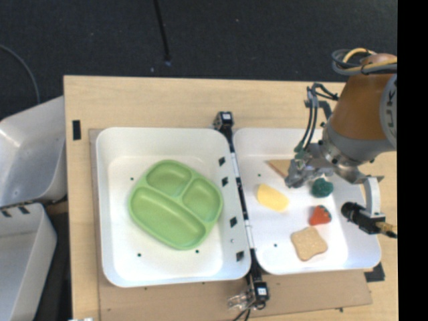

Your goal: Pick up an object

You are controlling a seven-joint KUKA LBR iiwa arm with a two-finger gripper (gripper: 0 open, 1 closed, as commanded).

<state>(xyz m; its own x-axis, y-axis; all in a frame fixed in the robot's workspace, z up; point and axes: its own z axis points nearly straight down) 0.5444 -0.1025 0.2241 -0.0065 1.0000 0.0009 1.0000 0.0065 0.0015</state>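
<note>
Two shallow white bins on the wooden bench (80,179), side by side, from where I'm watching. Left bin (110,246) has a light green plastic divided tray (175,203), three compartments, lying flat and turned at an angle, approx mid-bin. Right bin (267,146) has the loose stuff: a pale yellow rounded lemon-shaped toy (273,197) near its left-centre, a red strawberry-like toy w/ green top (320,215) to the right of that, a tan toast-shaped slice (309,243) towards the near edge, a dark teal-green rounded lump (322,188) further back, and a flat tan wedge (279,167) poking out towards the divider.

Grey arm w/ orange band (364,112) is in over the right bin from the right side. Its gripper (299,174) sits low, just beside the teal lump and over the end of the tan wedge; can't say if it touches either. Tips are a dark blur at this angle, so can't tell if the pincer's apart or together, and I see nothing clearly caught in it. Lemon toy, strawberry and toast all lie apart from it on the bin floor.
</note>
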